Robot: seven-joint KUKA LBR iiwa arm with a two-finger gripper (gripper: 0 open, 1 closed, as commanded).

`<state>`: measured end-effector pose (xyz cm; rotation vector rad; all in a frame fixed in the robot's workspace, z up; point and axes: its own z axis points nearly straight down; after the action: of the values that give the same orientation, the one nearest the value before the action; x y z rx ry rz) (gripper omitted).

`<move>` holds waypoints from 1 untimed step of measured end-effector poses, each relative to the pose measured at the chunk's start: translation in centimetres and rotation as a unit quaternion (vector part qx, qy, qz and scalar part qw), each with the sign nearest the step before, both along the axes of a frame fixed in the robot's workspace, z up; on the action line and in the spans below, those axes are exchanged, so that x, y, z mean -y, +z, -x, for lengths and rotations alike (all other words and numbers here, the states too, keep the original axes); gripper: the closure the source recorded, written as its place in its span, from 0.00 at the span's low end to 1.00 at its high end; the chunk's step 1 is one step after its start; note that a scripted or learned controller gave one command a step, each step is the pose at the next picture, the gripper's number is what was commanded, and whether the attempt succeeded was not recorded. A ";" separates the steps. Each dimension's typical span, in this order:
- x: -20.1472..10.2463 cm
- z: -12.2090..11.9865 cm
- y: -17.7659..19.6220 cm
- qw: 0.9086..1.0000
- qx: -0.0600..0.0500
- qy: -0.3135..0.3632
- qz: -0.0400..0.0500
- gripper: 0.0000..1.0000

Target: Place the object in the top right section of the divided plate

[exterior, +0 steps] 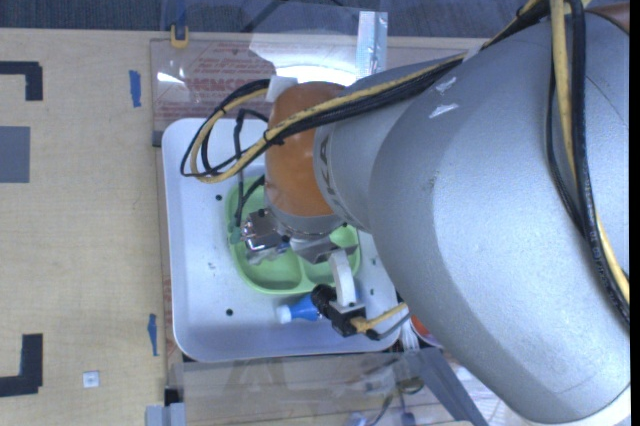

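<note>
A green divided plate (262, 271) lies in the white bin (192, 244), and the arm covers most of it. My gripper (262, 234) hangs low over the plate's left part, below the orange wrist band (300, 149). Its metal end is down inside the plate area, and the wrist blocks the view of what lies under it. A small white object with a blue end (298, 313) lies on the bin floor just past the plate's near rim, beside a black cable fitting (335, 306) on the arm.
The big grey arm body (480, 214) hides the right side of the scene. Yellow and black cables (225, 139) loop over the bin's far left. A clear plastic wall (270, 39) stands behind the bin. Bare wooden bench (80, 214) lies to the left.
</note>
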<state>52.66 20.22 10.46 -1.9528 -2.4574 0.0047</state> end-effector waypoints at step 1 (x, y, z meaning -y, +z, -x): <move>-0.8 3.3 0.0 0.998 0.003 -0.065 0.002 1.00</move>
<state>49.36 21.04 10.41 -2.1129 -2.3303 0.0023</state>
